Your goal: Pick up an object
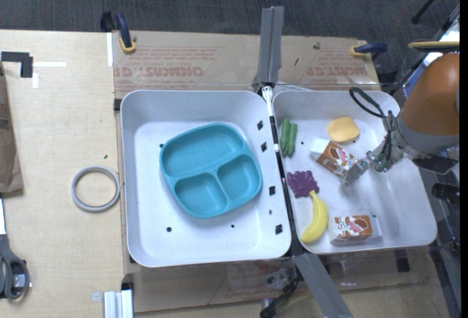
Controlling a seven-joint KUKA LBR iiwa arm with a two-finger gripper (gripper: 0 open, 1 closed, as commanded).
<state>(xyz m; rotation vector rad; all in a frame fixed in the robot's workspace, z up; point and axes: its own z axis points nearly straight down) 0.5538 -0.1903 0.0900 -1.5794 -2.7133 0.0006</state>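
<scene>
Gripper: the gripper point(356, 172) is hanging low in the right bin point(409, 229); whether it is spread or pinching, I cannot tell.
Nearest item: the carton point(334, 158) is lying just beside its tip.
Doing it well: it is probably worth centring over one item, clear of neighbours.
Count, right bin: one carton, one bun point(343, 130), one grape bunch point(301, 182), one banana point(316, 218), one packet point(352, 228), one green vegetable point(288, 137).
Left bin point(146, 236): one blue plate point(210, 170).
</scene>
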